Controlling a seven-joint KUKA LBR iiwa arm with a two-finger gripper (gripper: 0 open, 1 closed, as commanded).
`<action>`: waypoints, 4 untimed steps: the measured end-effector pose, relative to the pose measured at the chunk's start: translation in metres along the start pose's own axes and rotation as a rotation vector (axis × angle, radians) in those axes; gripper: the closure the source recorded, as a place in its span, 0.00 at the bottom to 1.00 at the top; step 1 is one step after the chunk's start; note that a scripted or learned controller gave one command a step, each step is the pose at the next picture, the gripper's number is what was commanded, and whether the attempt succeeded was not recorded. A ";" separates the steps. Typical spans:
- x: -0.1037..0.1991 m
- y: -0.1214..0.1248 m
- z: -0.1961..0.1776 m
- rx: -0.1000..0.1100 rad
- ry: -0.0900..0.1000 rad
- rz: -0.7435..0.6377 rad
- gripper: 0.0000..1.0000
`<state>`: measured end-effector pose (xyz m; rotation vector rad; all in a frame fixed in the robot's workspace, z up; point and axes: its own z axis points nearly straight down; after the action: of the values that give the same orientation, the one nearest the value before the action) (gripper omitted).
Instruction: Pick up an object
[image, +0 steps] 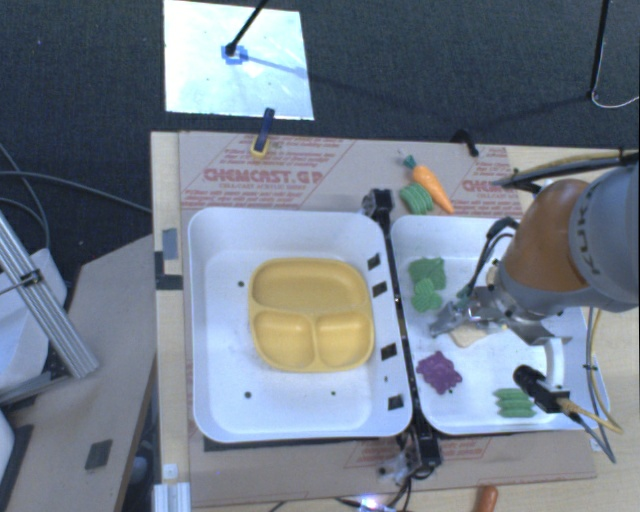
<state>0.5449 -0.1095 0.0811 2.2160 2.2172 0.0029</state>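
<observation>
Metal pincer (447, 322) low in right bin (575, 420), over tan piece (468, 336); finger spread: you cannot tell. Candidate objects close by: green piece (427, 281) just above, purple piece (439, 371) just below. Advise: centre tips on one object, descend straight, keep clear of neighbours. Yellow tray (309, 311) in left bin (220, 330).

Both shallow white plastic bins, the left bin (215, 300) and the right bin (478, 235), look smooth and faintly glossy. The yellow three-compartment plate (310, 312) in the middle of the left bin is smooth, matt plastic. Beneath them lies a tan board (300, 172) printed with red lettering, papery and dull. At its far edge a rubbery-looking orange toy carrot (432, 186) rests. The arm's orange band (545, 235) shines softly; the grey gripper (455, 318) looks like dull metal.
</observation>
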 end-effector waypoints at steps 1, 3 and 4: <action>0.001 0.003 -0.018 -0.009 0.000 0.000 1.00; 0.001 0.004 -0.028 -0.011 0.000 -0.001 1.00; 0.001 0.004 -0.028 -0.010 0.000 0.000 0.00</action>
<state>0.5483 -0.1088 0.1093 2.2107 2.2128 0.0144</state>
